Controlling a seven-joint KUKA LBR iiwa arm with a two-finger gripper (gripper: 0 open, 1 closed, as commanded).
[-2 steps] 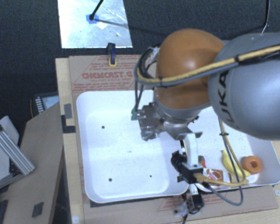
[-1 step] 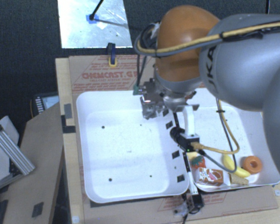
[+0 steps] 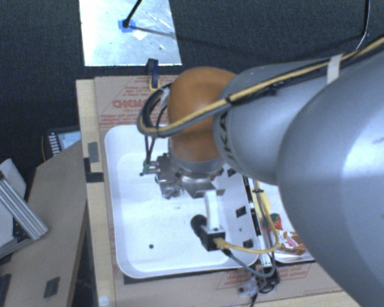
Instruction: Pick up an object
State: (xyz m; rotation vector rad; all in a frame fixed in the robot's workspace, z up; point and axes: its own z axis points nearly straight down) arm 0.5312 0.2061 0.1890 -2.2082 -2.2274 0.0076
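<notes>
My gripper (image 3: 174, 182) hangs low over the middle of the left white bin (image 3: 127, 206), under the orange wrist band (image 3: 192, 110). The wrist's metal body hides its tips. A colourful orange, red and green object (image 3: 284, 232) peeks out from under the arm in the right bin (image 3: 297, 257), most of it covered. A tiny dark speck (image 3: 151, 245) lies on the left bin's floor near its front.
The grey arm (image 3: 323, 147) covers the right half of the view and most of the right bin. Yellow and black cables (image 3: 241, 248) hang off the wrist over the divide between the bins. Cardboard (image 3: 119, 102) lies under the bins, and a shiny sheet (image 3: 127, 26) sits behind.
</notes>
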